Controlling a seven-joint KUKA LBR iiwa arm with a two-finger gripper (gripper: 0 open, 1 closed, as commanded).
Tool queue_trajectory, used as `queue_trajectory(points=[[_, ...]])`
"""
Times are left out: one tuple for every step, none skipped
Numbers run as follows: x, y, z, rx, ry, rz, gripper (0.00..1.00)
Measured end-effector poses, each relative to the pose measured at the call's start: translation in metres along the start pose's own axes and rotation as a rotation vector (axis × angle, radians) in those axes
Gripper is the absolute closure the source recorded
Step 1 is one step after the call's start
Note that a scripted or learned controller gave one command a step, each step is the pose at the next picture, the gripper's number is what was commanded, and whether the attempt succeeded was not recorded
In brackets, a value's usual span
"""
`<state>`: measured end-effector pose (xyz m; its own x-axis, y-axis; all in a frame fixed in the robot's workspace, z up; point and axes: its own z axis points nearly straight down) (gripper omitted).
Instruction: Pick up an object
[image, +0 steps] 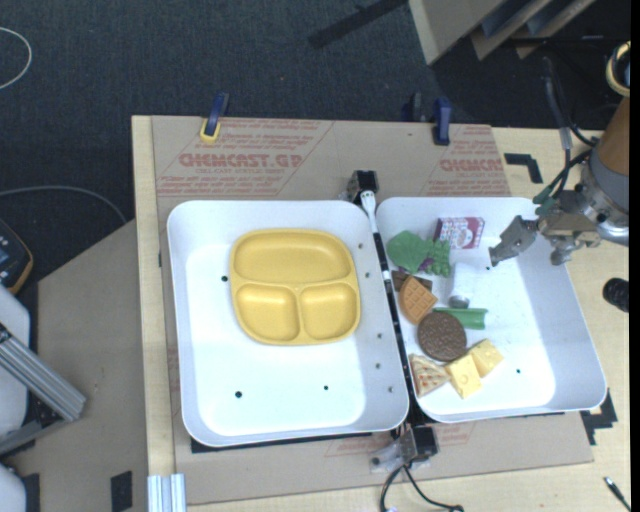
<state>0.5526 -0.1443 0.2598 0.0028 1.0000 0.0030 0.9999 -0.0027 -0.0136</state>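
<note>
The right bin (560, 330) holds several toy foods: a green leafy piece (418, 250), a small maroon and white box (460, 232), an orange cracker (415, 297), a round brown cookie (442, 336), a green pod (468, 318), yellow cheese chunks (475, 366) and a toast wedge (428, 376). My gripper (533, 248) hangs over the bin's upper right part, right of the box. It is open and nothing sits between its fingers.
A yellow divided plate (295, 283) lies in the left bin (200, 340). A ridge with black clips separates the two bins. The foods crowd the right bin's left half; its right half is bare white floor. Cables run at the bench's far right.
</note>
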Motion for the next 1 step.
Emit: queue_trajectory(points=[[0.0003, 0.0021, -0.0065, -0.012, -0.002, -0.003, 0.00]])
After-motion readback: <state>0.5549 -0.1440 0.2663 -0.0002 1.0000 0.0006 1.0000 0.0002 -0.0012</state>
